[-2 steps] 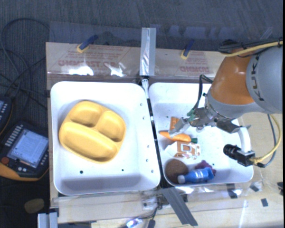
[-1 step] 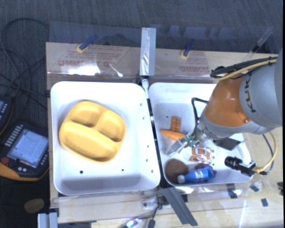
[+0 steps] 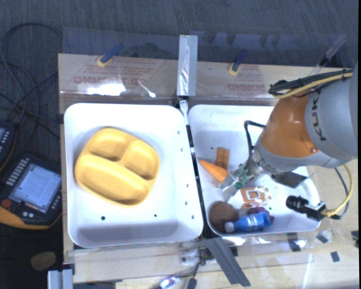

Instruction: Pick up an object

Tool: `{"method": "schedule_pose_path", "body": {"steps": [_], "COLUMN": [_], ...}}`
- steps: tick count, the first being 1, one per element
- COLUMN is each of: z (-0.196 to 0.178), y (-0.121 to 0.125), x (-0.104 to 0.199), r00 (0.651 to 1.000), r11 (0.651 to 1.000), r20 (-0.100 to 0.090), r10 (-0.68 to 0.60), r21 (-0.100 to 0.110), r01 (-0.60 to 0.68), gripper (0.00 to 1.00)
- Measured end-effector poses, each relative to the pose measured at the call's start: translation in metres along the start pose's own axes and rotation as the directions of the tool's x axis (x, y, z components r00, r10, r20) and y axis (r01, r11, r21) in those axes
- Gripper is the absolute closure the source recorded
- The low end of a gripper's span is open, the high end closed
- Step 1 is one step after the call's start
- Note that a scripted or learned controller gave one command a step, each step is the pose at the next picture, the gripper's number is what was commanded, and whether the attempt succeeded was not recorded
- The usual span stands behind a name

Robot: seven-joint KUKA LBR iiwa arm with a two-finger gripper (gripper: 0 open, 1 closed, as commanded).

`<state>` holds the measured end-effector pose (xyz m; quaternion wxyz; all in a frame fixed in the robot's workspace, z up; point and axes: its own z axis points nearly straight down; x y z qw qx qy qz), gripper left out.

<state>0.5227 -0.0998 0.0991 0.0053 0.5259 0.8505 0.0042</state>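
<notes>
Look to the right bin [image 3: 228,125] first: that is where your gripper [image 3: 239,178] is, low among the loose things, with the grey arm [image 3: 334,122] and its orange band coming in from the right over the bin's far half. You cannot tell from this slant whether the gripper is clenched or released, and nothing shows plainly caught in it.

Just to the gripper's left you have an orange wedge [image 3: 213,171] (carrot-coloured, tapering toward the bin's left wall), lying flat on the floor of the bin. A small brown block [image 3: 222,157] sits just behind the wedge, close to it. Just beside the gripper on the near side lies a small white piece with orange markings [image 3: 254,194]; what it is you cannot make out. Nearer the front wall a dark brown rounded lump [image 3: 223,212] sits touching a blue bottle [image 3: 250,222], which lies on its side with its pale cap toward the lump.

The left bin [image 3: 162,215] holds one thing, a big yellow lobed form [image 3: 115,164] (three soft bulges, rather like a loaf) resting in the middle, well apart from the gripper.

Both bins sit side by side on the bench [image 3: 126,74], where a silver strip [image 3: 188,65] runs behind the gap between them. Off the bench to the left you see a handheld control pendant [image 3: 30,188] and dark cables [image 3: 24,71] on the floor.
</notes>
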Motion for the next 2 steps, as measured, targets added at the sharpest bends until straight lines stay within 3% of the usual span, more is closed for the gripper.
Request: {"method": "schedule_pose_path", "body": {"steps": [1, 2], "z": [-0.083, -0.082], "y": [0.064, 0.124], "x": [0.047, 0.06], "r00": [0.974, 0.87], "r11": [0.974, 0.87], "r20": [-0.001, 0.006], "r10": [0.226, 0.493], "r21": [0.016, 0.017], "r01": [-0.226, -0.493], "gripper": [1.0, 1.0]}}
